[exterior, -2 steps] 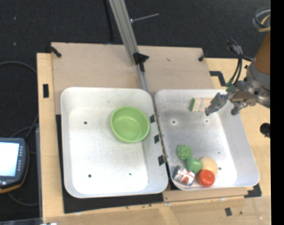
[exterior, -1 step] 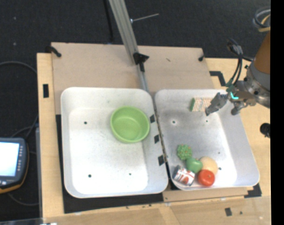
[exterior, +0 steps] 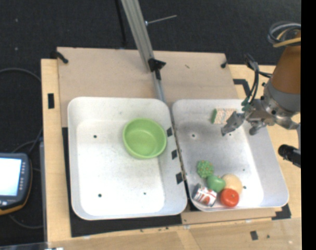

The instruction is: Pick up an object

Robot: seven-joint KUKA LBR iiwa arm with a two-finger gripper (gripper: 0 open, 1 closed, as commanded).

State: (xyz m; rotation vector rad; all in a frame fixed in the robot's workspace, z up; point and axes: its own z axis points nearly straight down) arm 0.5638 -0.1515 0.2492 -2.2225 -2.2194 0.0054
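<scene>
**Open jaws hang over the right bin, holding nothing**

The jaws stand spread apart above the upper right part of the right bin, one finger angled to the left and the other to the right, with bare bin floor showing between them. Nothing is held. Just beside the left finger, toward the bin's back wall, lies one small flat packet, pale with a green end; whether the finger touches it cannot be told.

The arm, grey with an orange band, comes in from the right edge.

Well apart from the jaws, five small things crowd the near corner of the same bin: one green broccoli-like piece, one green pepper-like piece, one pale yellowish rounded piece, one red ball, and one red-and-white can lying on its side. They sit close together, several touching.

The left bin holds one green bowl, upright, near its middle right.

Both bins rest side by side on the surface. One metal rail slants down to the gap between them. One handheld screen sits at the far left.
</scene>
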